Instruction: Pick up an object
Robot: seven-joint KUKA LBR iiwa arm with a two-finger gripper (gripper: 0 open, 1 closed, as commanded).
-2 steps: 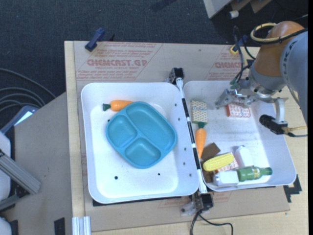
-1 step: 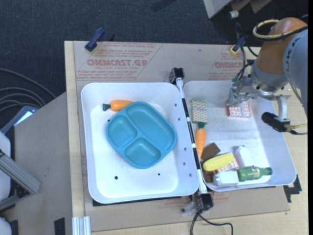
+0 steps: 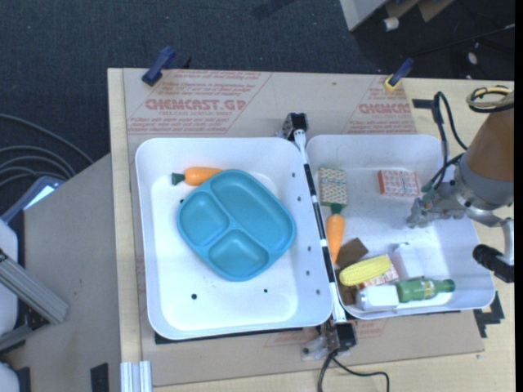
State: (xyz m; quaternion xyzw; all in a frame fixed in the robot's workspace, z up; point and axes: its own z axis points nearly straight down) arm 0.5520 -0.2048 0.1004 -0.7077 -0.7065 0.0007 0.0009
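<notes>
My gripper (image 3: 422, 212) hangs low over the right side of the right bin (image 3: 368, 142), with the grey arm and its orange band behind it at the frame's right. It is below and just right of a red-and-white packet (image 3: 398, 183). Along the bin's front lie a yellow corn cob (image 3: 365, 269), a green bottle (image 3: 425, 287) and a white tube (image 3: 384, 297). A small carrot (image 3: 334, 233) and a brown block (image 3: 353, 250) lie by the left wall, and a checkered pad (image 3: 333, 186) lies further back. Nothing shows in the gripper's grasp.
The left bin (image 3: 229, 305) holds a blue divided plate (image 3: 237, 223) and a second carrot (image 3: 200, 175) at its back left. A clamp rail (image 3: 309, 194) runs between the bins. Black cables (image 3: 441, 129) hang by the arm over the right bin's back corner.
</notes>
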